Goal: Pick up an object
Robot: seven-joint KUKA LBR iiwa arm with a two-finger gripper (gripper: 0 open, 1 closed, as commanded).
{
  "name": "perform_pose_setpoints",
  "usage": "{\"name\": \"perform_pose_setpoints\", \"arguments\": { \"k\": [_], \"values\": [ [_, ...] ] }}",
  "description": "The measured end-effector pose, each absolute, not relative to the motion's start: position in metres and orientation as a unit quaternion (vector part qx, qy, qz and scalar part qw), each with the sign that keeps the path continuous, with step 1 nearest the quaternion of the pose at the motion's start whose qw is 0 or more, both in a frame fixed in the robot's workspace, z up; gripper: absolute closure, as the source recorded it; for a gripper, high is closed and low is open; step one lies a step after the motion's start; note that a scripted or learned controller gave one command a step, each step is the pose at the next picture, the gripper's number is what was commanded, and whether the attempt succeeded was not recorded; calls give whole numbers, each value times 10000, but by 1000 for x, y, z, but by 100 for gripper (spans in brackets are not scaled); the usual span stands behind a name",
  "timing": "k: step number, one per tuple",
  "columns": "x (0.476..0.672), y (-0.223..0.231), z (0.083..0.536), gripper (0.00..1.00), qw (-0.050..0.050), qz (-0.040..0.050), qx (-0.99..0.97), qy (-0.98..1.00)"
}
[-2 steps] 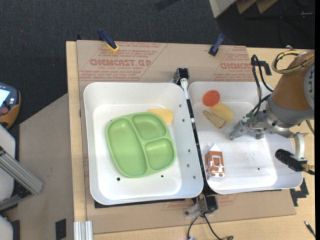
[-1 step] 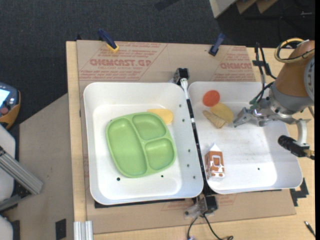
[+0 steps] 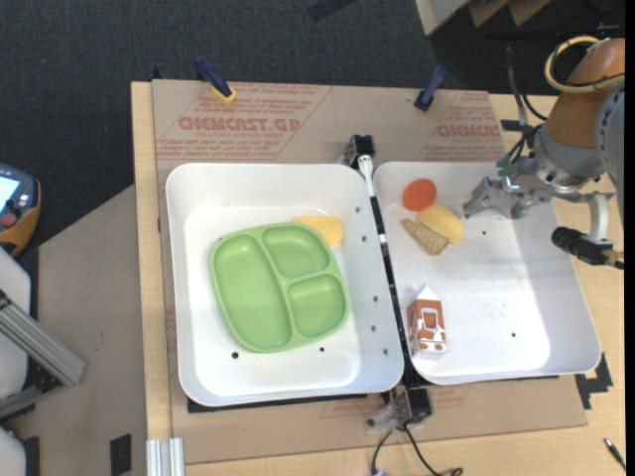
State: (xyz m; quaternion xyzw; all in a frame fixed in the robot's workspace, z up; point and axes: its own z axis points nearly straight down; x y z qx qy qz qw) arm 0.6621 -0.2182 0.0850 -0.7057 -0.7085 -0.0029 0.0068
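Objects for picking sit in the right bin, and from the overhead camera we judge nothing lifted yet: the whole pick remains ahead of us. Our gripper hangs over that bin's far right part, fingers spread apart with nothing between them, just beside the yellow piece. That one looks smooth and rounded, touching a tan wedge with a rougher, crusty look. An orange disc lies near them, glossy and flat. Down by the near rim we spot a small brown-and-white carton, boxy. Left bin: a green divided tray, hard plastic, and a pale yellow lump at its far edge.
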Motion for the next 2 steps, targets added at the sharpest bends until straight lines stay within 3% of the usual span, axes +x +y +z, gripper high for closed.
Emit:
{"name": "perform_pose_setpoints", "arguments": {
  "k": [1,2],
  "values": [
    [622,-188,85,0,24,8,-7069,-7073],
    [558,-131,84,0,45,9,-7064,-7078]
  ]
}}
